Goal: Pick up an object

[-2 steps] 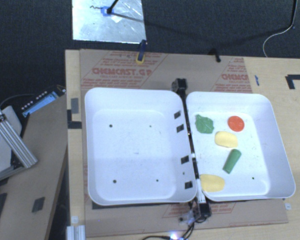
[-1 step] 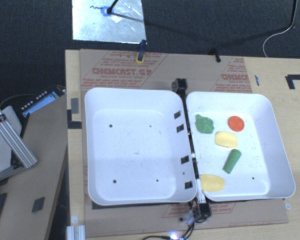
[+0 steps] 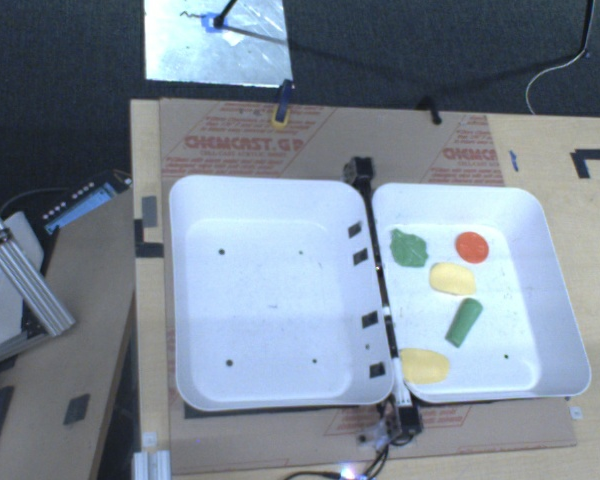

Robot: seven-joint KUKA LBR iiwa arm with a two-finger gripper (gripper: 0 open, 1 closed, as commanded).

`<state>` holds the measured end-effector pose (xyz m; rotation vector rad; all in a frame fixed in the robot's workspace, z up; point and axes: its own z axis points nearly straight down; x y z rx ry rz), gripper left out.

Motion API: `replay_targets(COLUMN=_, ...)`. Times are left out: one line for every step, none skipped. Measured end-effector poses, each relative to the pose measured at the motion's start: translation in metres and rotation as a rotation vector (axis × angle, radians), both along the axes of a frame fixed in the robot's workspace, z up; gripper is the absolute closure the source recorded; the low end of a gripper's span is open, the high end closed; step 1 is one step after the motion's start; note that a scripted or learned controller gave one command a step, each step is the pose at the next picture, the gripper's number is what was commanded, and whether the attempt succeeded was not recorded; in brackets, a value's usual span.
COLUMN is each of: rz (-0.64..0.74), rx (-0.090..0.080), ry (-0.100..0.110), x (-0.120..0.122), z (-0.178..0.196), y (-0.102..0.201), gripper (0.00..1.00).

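The right bin [image 3: 550, 268] holds several small objects. A green leafy lump [image 3: 409, 248] lies near its left wall, with a round red-orange piece [image 3: 471, 247] to its right. Below them sits a pale yellow oval [image 3: 452, 279]. A green cylinder [image 3: 464, 322] lies slanted under that. Another yellow piece [image 3: 423, 366] rests in the bin's near left corner.
The left bin [image 3: 270, 208] stands beside the right one, joined along a black clipped seam [image 3: 375, 288]. Both sit on a brown cardboard sheet [image 3: 250, 138]. A shiny metal plate [image 3: 217, 26] lies beyond the bench. An aluminium frame [image 3: 20, 278] stands at far left.
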<state>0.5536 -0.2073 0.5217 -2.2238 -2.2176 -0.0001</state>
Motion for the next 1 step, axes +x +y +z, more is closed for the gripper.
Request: replay_targets(rz=0.009, rx=-0.004, ry=-0.008, x=0.0619, z=0.0145, y=0.0017, gripper=1.0)
